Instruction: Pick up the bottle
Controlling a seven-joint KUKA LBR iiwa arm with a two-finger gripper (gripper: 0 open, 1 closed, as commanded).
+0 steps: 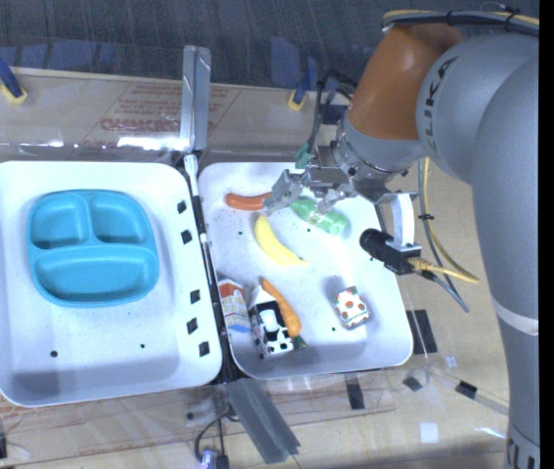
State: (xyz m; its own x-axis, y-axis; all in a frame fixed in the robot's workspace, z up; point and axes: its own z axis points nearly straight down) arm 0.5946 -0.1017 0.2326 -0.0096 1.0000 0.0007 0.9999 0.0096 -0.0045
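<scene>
Green bottle point(322, 218) under claw point(308, 195), near bin's point(384, 345) far rim.

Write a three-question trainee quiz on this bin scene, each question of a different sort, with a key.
1. True or false: the green bottle lies in the left bin.
2. Multiple choice: what lies in the left bin? A) a banana B) a blue divided plate C) a carrot
3. Fill in: the gripper hovers over the ____ bin, right above the bottle.

Key: 1 false, since the bottle lies in the right bin, beside the banana. 2 B. 3 right.
</scene>
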